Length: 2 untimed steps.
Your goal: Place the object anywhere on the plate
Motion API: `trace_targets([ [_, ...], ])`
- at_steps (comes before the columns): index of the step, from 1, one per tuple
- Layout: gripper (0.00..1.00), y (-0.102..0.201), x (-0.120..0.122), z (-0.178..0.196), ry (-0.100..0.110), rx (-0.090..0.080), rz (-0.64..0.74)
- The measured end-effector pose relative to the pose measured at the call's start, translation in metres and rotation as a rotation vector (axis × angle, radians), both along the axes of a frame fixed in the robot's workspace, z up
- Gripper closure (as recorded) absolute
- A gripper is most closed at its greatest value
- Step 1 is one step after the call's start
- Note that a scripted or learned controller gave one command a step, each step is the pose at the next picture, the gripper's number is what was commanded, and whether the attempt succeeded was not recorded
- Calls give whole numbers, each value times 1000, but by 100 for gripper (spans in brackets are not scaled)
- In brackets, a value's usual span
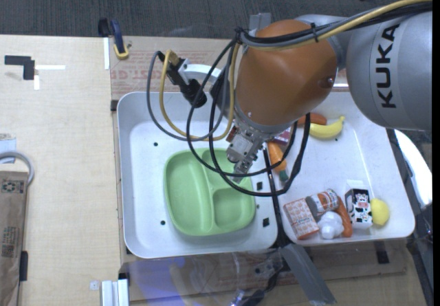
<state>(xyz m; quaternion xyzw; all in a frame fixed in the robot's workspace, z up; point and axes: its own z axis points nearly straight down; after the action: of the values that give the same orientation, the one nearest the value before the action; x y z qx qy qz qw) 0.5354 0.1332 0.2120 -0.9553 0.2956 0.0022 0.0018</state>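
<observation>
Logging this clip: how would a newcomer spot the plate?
Find the left white bin. The plate lies in its lower middle, just below the gripper. It is pale green with two compartments, unlike the small food items in the right bin.

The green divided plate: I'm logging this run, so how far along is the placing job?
Nothing looks done: the green divided plastic plate in the left white bin carries no object. In hand: the gripper sits above the plate's right rim, and whether it holds anything can't be seen. The yellow banana, white milk carton and yellow lemon lie in the right white bin. The placing itself is left.
</observation>
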Motion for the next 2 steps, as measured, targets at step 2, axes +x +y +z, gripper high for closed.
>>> trace_targets([
  [2,100,-23,48,23,-2,1,133],
])
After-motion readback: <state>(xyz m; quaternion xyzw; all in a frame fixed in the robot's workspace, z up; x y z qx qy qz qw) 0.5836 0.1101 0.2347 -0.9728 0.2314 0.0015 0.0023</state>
